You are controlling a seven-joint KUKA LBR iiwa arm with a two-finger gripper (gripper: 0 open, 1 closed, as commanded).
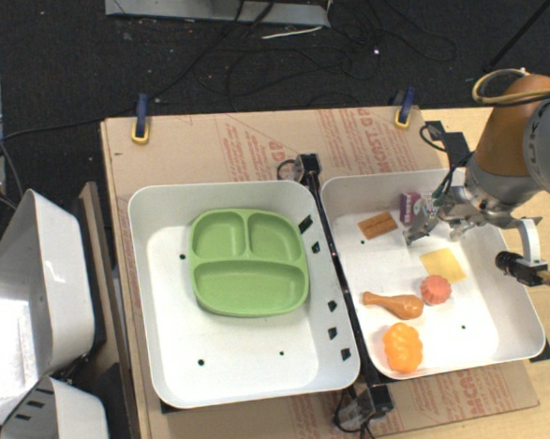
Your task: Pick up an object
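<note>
In the right bin lie a tan cracker-like slab, a small purple object, a yellow cheese wedge, a pink ball, a brown drumstick and an orange fruit. My gripper hangs low over the bin's back half, just right of the purple object and above the cheese wedge. The purple object is partly hidden behind the gripper, and I cannot tell whether they touch.
The left bin holds a green divided plate. The grey arm with its orange band reaches in over the right bin's far right corner. A cable and black fitting sit by the right wall.
</note>
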